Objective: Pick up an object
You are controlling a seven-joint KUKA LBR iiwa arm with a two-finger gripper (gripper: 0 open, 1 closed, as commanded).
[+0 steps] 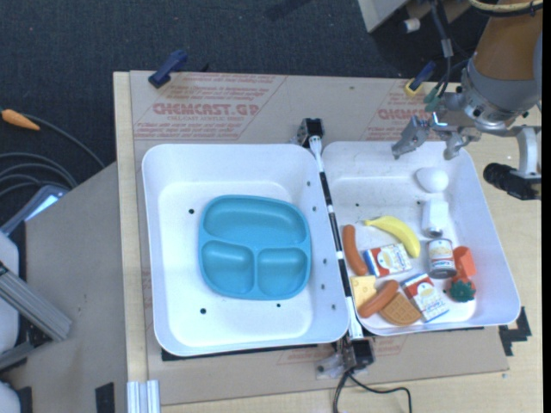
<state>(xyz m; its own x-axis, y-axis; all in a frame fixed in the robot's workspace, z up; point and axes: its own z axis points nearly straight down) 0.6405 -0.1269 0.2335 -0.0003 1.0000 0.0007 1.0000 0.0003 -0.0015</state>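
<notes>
The gripper hangs over the far edge of the right bin, its two fingers spread apart with nothing between them; one finger points down toward the bin's back rim and the other sits just beyond a white egg-shaped object. That egg lies inside the right bin, near the far wall, just in front of the gripper and not touching it. Nearer the camera from the egg stands a white bottle-like piece, and beside it, toward the bin divider, a yellow banana. Left of the banana, close to the divider, lies a red sausage. In front of the banana sits a small printed carton, and to its right a small can stands upright. Beyond the can, by the right wall, are an orange-red piece and a dark green one, touching or nearly so. Another small carton lies in front of the can, with a cheese wedge, a second sausage and a round waffle-like biscuit crowded at the near edge. The left bin holds a blue sectioned plate, lying flat in its middle, well apart from the gripper. Both bins rest on the brown-papered bench.
</notes>
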